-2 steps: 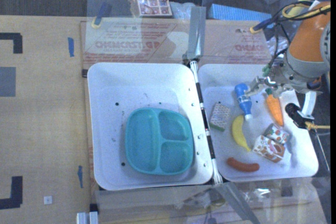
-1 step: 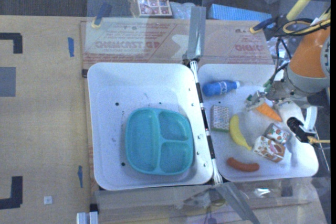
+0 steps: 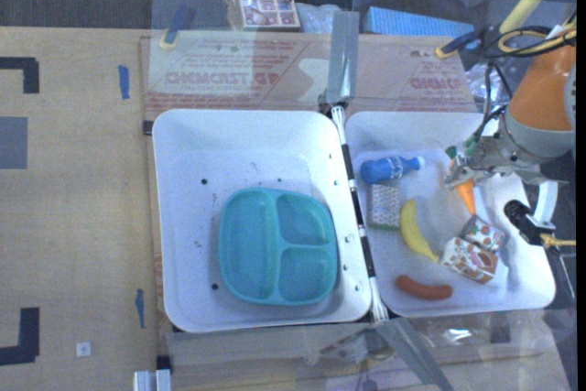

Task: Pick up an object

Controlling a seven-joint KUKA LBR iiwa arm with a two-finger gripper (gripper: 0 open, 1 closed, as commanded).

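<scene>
A grey KUKA arm with an orange band reaches into the right-hand bin point(image 3: 540, 284) on the bench, its gripper point(image 3: 469, 171) lowered over a small orange, carrot-like object point(image 3: 466, 193) that lies just beneath it near the bin's far side. Whether the gripper is spread or pressed together cannot be told from this slanted overhead view, and nothing is plainly seen between its tips, so no hold can be claimed. The loose items lie scattered for picking: a blue bottle point(image 3: 389, 168) off to the gripper's left, a small patterned packet point(image 3: 385, 204) below that, a yellow banana point(image 3: 415, 232) below and left of the gripper, a printed carton point(image 3: 474, 251) almost straight below it, and a red sausage point(image 3: 424, 288) farthest off by the near rim (each apart enough to be taken singly, it seems). Well to the gripper's left, the other bin point(image 3: 183, 197) holds a teal divided plate point(image 3: 276, 246). The carrot-like piece looks the likeliest target.
</scene>
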